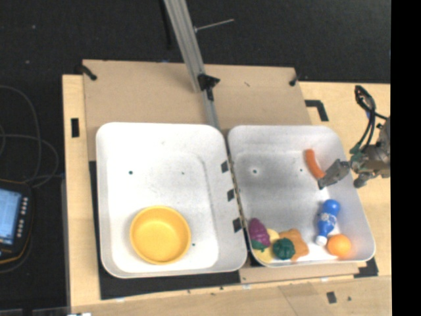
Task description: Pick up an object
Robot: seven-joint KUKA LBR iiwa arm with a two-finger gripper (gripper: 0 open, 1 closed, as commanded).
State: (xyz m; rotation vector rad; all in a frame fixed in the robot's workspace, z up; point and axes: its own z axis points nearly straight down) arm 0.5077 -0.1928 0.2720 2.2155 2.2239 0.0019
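Hovering open and unladen, gripper (347, 174) beside orange sausage (314, 162).

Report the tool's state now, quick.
Tool: cannot be told. It sits at the right bin's right edge beside the orange sausage-shaped toy, with nothing visibly held.

bins (164, 170): both white, a few dark specks
bowl (160, 234): solid yellow
sausage-looking thing (313, 162): orange-red
bottle (327, 218): blue and white
ball (339, 245): orange
grape bunch (258, 233): purple
leafy lump (283, 248): dark green
bench (158, 97): plain tan
tool (346, 170): dark grey
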